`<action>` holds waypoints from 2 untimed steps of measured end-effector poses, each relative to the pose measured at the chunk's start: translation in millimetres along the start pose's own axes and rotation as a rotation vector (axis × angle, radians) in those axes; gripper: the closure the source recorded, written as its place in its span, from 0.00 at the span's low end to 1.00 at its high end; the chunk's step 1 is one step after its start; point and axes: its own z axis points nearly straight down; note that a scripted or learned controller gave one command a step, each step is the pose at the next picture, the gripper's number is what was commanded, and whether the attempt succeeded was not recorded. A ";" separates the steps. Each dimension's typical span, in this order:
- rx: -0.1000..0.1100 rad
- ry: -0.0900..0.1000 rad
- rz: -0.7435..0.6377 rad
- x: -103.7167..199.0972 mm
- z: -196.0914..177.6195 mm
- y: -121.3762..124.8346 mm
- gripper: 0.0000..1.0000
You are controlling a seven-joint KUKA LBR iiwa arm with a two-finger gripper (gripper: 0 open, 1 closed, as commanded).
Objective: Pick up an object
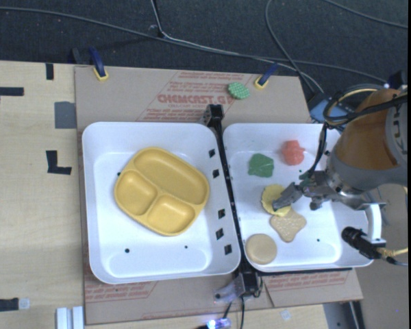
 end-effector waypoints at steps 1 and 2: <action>0.001 0.000 0.001 -9.4 54.2 1.6 0.00; -0.005 -0.002 0.000 -9.2 66.5 2.0 0.00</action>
